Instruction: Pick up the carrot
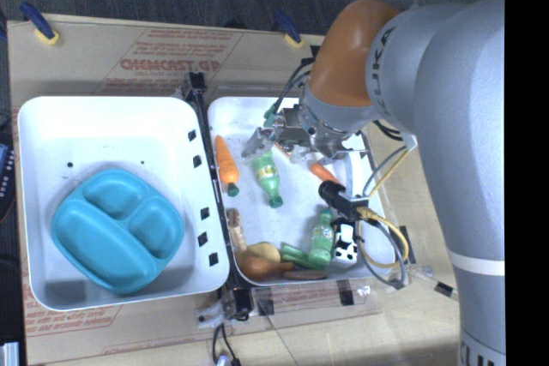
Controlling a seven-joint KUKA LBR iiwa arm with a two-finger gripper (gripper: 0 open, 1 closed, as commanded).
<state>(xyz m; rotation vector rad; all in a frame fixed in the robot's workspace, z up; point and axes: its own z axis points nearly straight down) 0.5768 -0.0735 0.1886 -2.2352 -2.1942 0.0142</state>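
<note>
The carrot (226, 163) is orange with a green tip at its near end. It lies along the left wall of the right bin (230, 111), pointing roughly front to back. The gripper (277, 141) hangs over the back middle of that bin, a short way right of the carrot and just above a small green bottle (268, 177). Nothing shows held in it. The arm's orange band and grey wrist cover the bin's back right corner.
A second small orange piece (323, 171) lies right of the bottle. More green bottles (316, 243), a brown item (262, 257) and a black-and-white cube (345, 249) crowd the bin's front. A blue divided plate (118, 227) sits in the left bin (34, 184).
</note>
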